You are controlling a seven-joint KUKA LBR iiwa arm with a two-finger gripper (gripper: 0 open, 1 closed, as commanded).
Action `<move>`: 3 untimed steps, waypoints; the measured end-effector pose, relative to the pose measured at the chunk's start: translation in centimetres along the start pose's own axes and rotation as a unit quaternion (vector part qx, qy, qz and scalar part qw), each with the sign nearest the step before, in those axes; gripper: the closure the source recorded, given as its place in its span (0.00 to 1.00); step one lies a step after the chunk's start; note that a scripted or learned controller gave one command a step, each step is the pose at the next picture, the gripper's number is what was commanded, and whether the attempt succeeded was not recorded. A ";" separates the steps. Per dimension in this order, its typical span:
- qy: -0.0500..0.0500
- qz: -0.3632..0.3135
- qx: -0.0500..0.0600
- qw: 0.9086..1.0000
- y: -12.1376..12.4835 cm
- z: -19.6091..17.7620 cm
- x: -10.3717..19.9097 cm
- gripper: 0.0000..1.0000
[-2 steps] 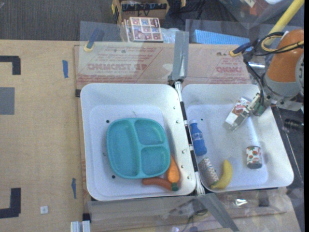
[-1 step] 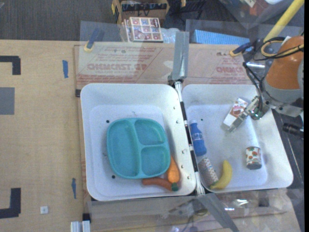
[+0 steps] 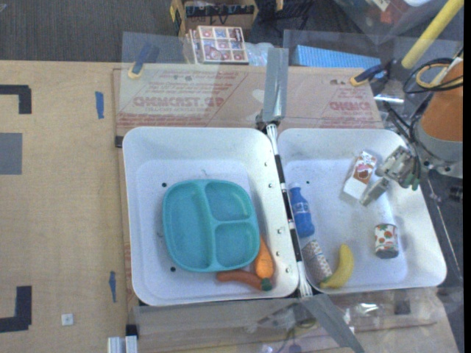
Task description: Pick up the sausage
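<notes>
Jaws (image 3: 388, 179) hang low in the right bin (image 3: 434, 271), close beside a small carton (image 3: 360, 175); their state cannot be told. Approach step: the sausage (image 3: 237, 277) lies far across, in the left bin (image 3: 140, 197), calling for a long traverse.

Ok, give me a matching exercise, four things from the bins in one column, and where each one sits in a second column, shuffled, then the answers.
Things:
1. sausage
2. banana
3. blue bottle
4. teal divided plate

Places:
A. right bin, along its left wall
B. left bin, near edge, below the plate
C. middle of the left bin
D. right bin, near edge, beside a patterned tube

Pairs: 1-B, 2-D, 3-A, 4-C
</notes>
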State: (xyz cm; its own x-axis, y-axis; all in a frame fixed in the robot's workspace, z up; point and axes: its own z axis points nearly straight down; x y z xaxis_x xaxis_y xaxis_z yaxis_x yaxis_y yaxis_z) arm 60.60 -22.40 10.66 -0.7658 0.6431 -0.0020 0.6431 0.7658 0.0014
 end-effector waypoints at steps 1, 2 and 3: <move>-0.002 -0.141 -0.001 0.990 5.9 0.2 2.0 0.00; -0.005 -0.139 -0.004 0.990 5.9 -1.0 1.8 1.00; -0.007 -0.010 -0.003 1.000 10.0 0.5 3.1 1.00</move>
State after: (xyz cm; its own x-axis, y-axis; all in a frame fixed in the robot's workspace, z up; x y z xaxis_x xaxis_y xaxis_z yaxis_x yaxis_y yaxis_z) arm 64.60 -12.76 10.14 -0.7788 0.6270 -0.0154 0.6270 0.7790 0.0079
